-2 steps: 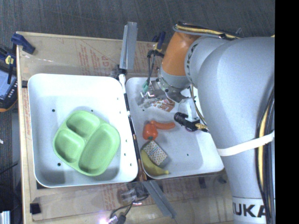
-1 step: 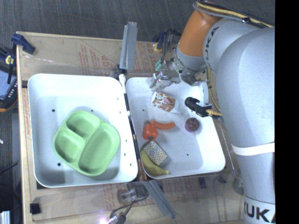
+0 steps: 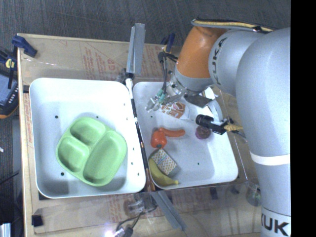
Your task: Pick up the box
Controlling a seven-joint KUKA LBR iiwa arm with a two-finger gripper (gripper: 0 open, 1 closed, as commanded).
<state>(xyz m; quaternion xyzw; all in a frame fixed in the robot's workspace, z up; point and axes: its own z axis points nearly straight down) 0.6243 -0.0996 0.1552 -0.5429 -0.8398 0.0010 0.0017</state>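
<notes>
Grey arm (image 3: 256,98) reaching in from the right over the right bin (image 3: 224,169). Left bin (image 3: 44,98) holding a green tray (image 3: 91,151). Box (image 3: 164,162) near the right bin's front edge, on a banana (image 3: 160,176), long axis slanted. Jaws (image 3: 160,100) at the far end; open or closed, cannot tell. Box well apart, toward the front.
</notes>
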